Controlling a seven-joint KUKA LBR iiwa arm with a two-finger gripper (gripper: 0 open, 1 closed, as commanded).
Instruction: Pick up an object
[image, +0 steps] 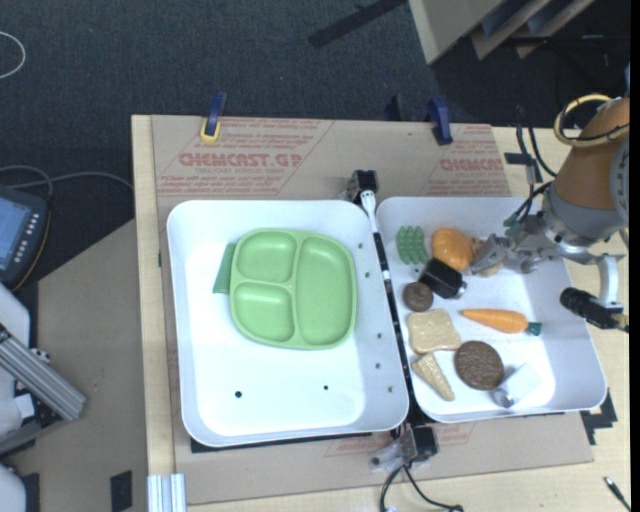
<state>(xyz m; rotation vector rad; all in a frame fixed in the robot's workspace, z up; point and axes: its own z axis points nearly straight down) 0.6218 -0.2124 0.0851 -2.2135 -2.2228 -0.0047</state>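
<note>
— White plastic, both bins: where does everything sit relative to the right bin (575, 385)?
— The left bin (195, 300) touches its left wall, and a green divided plate (294, 288) lies in that left bin. Both rest on a brown board surface (300, 150) with red lettering.
— And inside the right bin?
— Near its far left corner lies a small green ridged piece (410, 243), with an orange rounded object (452, 247) just beside it. A black object (441, 278) touches the orange one on the near side. A brown ball (418, 296) sits by the left wall, a slice of bread (433, 329) nearer than that, and a pale wedge (433, 375) toward the near left corner. A carrot (494, 320) lies around the middle, and a dark round patty (480, 365) with a small grey item (503, 398) sits toward the near wall.
— The gripper (495, 254)?
— It reaches over the bin's far part from the right wall side, low, just beside the orange rounded object. How the jaws stand I cannot tell; they are too small and blurred, and nothing is visibly between them.
</note>
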